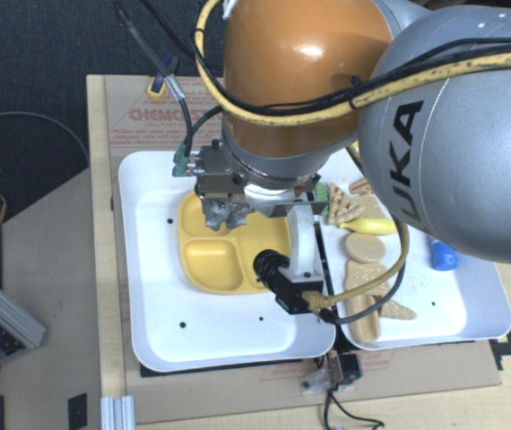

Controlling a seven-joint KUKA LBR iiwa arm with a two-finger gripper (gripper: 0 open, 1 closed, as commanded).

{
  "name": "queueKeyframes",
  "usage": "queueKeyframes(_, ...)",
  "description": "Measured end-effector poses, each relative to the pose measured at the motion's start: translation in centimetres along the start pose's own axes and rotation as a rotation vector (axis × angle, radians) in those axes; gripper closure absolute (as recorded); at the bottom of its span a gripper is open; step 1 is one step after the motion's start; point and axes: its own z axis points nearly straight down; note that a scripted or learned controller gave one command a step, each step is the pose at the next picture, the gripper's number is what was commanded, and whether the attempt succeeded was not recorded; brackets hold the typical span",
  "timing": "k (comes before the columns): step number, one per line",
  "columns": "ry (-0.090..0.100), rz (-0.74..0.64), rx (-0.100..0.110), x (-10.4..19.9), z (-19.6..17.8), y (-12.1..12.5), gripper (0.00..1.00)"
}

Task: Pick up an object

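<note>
A yellow divided tray (212, 260) lies in the left white bin (157, 240). My gripper (224, 211) hangs low over the tray's upper left part, under the big orange wrist band. Its dark fingertips reach down to the tray's surface; the arm's bulk hides much of the tray. In the right bin (471, 303) lie toy foods: a pizza slice (343, 206), a yellow banana (368, 227), a tan round piece (365, 247), a long tan bread piece (363, 298) and a blue object (443, 258).
A black cable connector (281, 285) hangs over the divider between the bins. The bins rest on a brown board (112, 150). Dark floor with cables lies to the left, and the arm covers the upper right.
</note>
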Motion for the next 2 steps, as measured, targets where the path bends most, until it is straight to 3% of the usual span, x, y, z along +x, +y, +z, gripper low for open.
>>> queueKeyframes(1,0.012,0.007,-0.03,-0.6,-18.5,0.0,1.0)
queueKeyframes(2,-0.005,0.015,0.005,-5.1,-3.6,0.0,1.0)
